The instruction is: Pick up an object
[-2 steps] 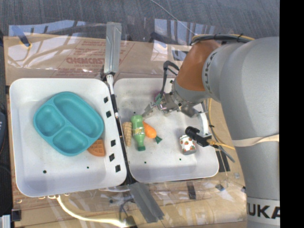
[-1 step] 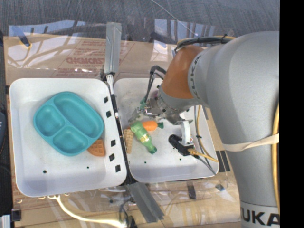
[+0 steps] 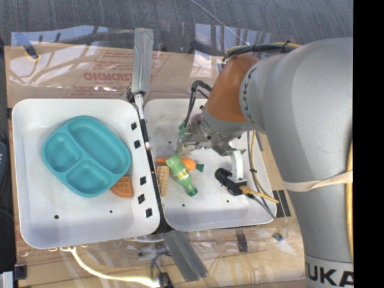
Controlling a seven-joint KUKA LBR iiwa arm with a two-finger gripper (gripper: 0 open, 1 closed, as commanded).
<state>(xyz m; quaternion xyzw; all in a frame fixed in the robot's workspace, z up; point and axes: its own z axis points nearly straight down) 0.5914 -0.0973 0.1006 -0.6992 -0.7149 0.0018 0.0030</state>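
Note:
In the right bin (image 3: pixel 207 218) lie a green bottle (image 3: pixel 182 175), an orange carrot-like piece (image 3: pixel 188 164) beside it, and a tan cone (image 3: pixel 163 180) close to the bin's left wall. My gripper (image 3: pixel 191 138) hangs low over the bin's upper middle, just above the carrot and the bottle's top. The wrist and the orange band hide most of it.
The left bin (image 3: pixel 36 221) holds a teal divided plate (image 3: pixel 86 155) with a waffle-like piece (image 3: pixel 122 188) at its lower right edge. A black divider (image 3: pixel 144 161) separates the bins. The grey arm (image 3: pixel 300 119) covers the right side. Cardboard and plastic sheet lie behind the bins.

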